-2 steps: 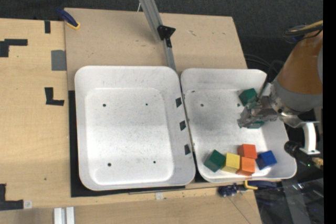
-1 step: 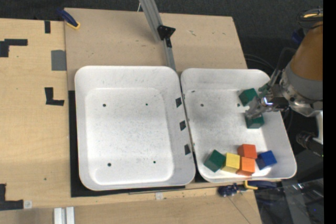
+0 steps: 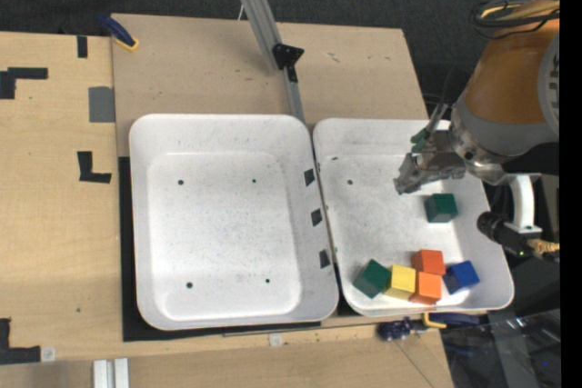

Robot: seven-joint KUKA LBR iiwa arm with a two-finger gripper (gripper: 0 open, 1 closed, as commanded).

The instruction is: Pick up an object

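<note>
End effector: end effector (image 3: 411,179) hangs over the right bin (image 3: 364,141), in its far right part; whether it is apart or together cannot be told, and nothing shows in its grip.
Arm: grey body with orange band (image 3: 509,77) reaches in from the right, above the bin's right rim.
Dark green block (image 3: 441,207): small cube, alone, just near and right of the end effector, apart from it.
Cluster: green block (image 3: 371,277), yellow block (image 3: 402,279), two orange blocks (image 3: 427,273) and blue block (image 3: 462,275) sit close together along the right bin's near edge, the blue one by the near right corner.
Open room: middle and left of the right bin floor is bare white.
Left bin (image 3: 145,141): touches the right bin along a shared rim at mid bench (image 3: 182,59).
Far edge: a slanted metal pole (image 3: 259,4) crosses the bench.
</note>
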